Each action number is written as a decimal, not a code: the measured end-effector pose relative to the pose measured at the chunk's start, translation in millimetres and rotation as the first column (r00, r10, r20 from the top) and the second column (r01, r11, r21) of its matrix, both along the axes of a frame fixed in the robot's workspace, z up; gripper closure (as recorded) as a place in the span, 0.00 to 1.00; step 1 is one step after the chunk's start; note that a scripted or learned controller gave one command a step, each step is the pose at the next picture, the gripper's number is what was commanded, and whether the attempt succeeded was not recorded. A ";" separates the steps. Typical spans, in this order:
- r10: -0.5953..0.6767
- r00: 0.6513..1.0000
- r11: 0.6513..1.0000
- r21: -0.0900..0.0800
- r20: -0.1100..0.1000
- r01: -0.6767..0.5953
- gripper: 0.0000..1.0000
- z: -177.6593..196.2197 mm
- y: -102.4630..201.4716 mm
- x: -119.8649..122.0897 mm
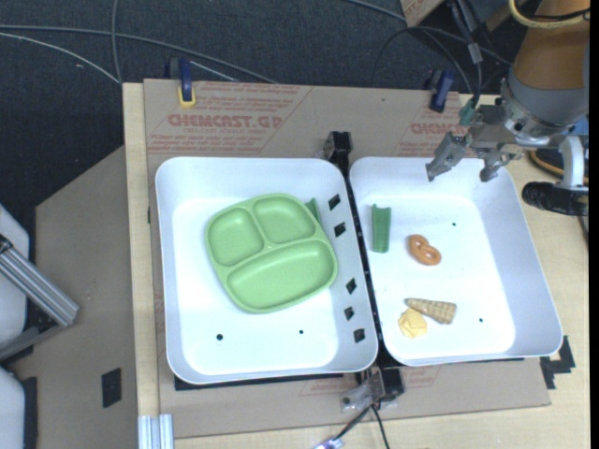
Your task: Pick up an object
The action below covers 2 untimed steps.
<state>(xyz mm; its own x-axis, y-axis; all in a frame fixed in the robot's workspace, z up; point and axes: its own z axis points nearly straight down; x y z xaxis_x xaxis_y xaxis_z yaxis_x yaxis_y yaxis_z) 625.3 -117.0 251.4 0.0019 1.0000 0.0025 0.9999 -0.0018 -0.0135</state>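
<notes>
Two white bins (187, 251) sit on a cardboard-topped bench (271, 110) over dark carpet (75, 64); claw (465, 166) open, empty.

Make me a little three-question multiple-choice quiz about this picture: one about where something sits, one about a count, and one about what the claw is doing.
1. Where does the green divided plate lie?
A. In the left bin
B. In the right bin
C. On the bare bench

2. How many small things lie in the right bin?
A. Two
B. Four
C. Six

3. What is the state of the gripper?
A. Shut on the pretzel
B. Open, with nothing between its fingers
C. Resting on the plate

Answers:
1. A, the plate sits in the left bin.
2. B, there is a green block, a pretzel, a cone and a yellow piece.
3. B, its fingers are spread above the right bin's far edge, apart from every item.
</notes>
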 end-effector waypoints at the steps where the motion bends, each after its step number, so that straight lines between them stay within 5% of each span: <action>1: 0.002 1.000 1.000 -0.002 0.013 -0.002 0.00 7.5 0.2 2.2; 2: 0.001 1.000 1.000 -0.001 0.007 -0.001 0.00 -43.0 -9.6 1.1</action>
<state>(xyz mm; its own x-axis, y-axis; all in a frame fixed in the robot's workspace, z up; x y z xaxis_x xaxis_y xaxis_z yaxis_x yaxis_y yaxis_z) 626.3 -126.6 208.4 0.0010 1.0000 0.0012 1.0000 -0.0010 -0.0067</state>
